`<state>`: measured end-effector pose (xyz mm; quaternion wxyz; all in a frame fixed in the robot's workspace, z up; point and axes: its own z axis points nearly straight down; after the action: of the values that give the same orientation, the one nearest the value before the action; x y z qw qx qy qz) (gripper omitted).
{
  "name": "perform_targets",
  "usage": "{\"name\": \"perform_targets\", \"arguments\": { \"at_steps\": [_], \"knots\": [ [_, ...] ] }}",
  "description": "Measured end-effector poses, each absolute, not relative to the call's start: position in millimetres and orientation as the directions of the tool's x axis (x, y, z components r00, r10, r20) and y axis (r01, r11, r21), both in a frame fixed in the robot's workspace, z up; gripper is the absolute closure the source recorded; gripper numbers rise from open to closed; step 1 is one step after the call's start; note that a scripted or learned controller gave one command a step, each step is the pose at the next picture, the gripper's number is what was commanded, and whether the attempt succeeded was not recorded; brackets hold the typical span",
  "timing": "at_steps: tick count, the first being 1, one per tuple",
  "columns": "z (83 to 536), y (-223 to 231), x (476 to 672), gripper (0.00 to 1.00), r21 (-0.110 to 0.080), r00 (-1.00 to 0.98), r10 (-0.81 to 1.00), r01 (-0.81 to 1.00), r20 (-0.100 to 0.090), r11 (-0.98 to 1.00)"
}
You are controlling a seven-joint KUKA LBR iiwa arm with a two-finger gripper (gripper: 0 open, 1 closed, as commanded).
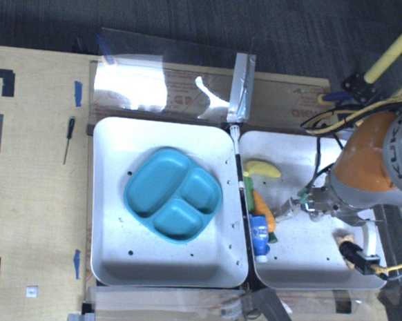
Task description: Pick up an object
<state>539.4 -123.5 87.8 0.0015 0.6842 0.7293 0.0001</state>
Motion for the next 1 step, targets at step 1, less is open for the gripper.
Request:
{"name": "perform_targets", "arguments": {
  "at_steps": [1],
  "knots": [
    [87.4, -113.7, 593.4, 0.00, 0.007, -0.192, 0.981, 0.981, -0.002, 0.192]
  ]
}}
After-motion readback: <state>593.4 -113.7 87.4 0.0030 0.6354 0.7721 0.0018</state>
